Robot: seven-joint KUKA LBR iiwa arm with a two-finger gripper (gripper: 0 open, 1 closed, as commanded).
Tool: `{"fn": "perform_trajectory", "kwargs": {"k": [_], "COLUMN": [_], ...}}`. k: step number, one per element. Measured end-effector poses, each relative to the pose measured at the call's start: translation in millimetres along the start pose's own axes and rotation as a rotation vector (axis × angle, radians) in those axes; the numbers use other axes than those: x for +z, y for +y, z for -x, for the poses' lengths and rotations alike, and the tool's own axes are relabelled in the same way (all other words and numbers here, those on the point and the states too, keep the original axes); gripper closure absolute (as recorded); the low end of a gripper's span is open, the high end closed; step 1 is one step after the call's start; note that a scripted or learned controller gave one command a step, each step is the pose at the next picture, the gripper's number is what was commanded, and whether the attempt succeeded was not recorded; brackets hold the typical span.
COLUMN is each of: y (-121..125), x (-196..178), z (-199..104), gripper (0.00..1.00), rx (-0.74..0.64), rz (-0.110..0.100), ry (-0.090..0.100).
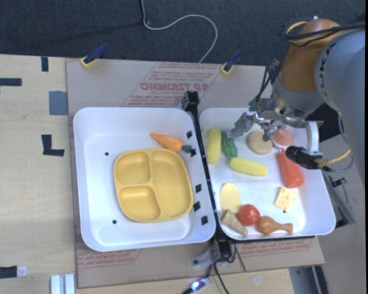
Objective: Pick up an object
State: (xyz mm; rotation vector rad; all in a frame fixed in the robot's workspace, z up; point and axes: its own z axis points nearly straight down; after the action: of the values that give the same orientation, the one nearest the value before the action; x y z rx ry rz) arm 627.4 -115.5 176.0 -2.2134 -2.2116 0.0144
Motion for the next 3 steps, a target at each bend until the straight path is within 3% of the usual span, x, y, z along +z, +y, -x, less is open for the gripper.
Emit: {"fn": "perform_trajectory", "kwargs": {"k": [1,3], "y": [3.2,6.3], "x": [-7.9,82.8], "z": [0.0,-1.3], "gripper": [0.0,0.0], "rx": [-0.003,-0.002], "rz": [0.013,0.017], "ry": [-0.002,-0.001]}}
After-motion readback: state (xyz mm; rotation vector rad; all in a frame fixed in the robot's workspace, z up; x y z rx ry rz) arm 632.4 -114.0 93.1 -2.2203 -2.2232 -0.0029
